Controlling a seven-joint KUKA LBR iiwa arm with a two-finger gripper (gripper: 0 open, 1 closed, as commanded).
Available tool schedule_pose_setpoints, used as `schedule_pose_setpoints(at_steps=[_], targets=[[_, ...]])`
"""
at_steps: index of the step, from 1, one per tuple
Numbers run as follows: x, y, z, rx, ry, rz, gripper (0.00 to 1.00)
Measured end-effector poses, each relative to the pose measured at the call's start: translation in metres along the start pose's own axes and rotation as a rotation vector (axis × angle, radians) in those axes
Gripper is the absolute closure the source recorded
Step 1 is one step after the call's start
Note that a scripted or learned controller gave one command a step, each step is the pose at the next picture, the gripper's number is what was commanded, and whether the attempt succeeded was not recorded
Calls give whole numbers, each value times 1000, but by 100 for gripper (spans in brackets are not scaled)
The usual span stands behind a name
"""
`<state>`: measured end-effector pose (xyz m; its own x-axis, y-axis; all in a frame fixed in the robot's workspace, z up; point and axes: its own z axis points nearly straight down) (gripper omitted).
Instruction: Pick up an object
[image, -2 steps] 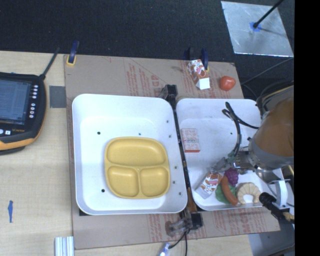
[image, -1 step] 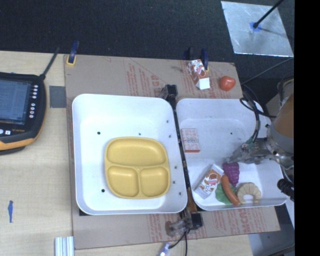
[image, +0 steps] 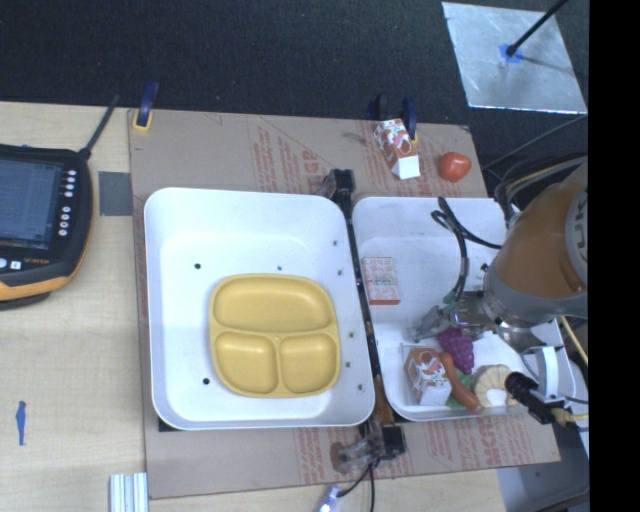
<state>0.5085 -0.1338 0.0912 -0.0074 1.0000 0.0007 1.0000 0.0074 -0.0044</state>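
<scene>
1. The grey arm with the orange band (image: 545, 245) is reaching in from the right and hanging over the right shallow white bin (image: 400, 225).
2. The two-finger gripper (image: 450, 322) is sitting low over the near half of that bin, just above a purple bunch of toy grapes (image: 458, 346); whether it is clenched or released cannot be told from this slant, and nothing is showing between its fingers.
3. The grapes are lying in the right bin, touching a small white carton with a red printed picture (image: 427, 376) on their left.
4. An orange toy carrot (image: 460, 388) is lying just beside the carton, running toward the near wall (partly tucked under the grapes).
5. A pale bread-like toy piece (image: 493, 380) is resting at the near right corner of the bin, next to the carrot.
6. A flat white packet with red print (image: 380, 279) is lying near the left wall of the right bin, well apart from the cluster.
7. The left shallow white bin (image: 180, 230) is holding a yellow three-compartment plastic tray (image: 273, 333).
8. Outside the bins, on the brown cardboard sheet (image: 250, 150), a second small red-and-white carton (image: 396, 146) and a red round toy tomato (image: 455, 166) are sitting beyond the right bin.
9. A black-and-orange handheld control pendant (image: 35, 220) is lying on the bench at far left.
</scene>
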Motion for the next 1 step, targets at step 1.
schedule_pose_setpoints(at_steps=[1], targets=[[-2,0,-10,2,-1,-3,100]])
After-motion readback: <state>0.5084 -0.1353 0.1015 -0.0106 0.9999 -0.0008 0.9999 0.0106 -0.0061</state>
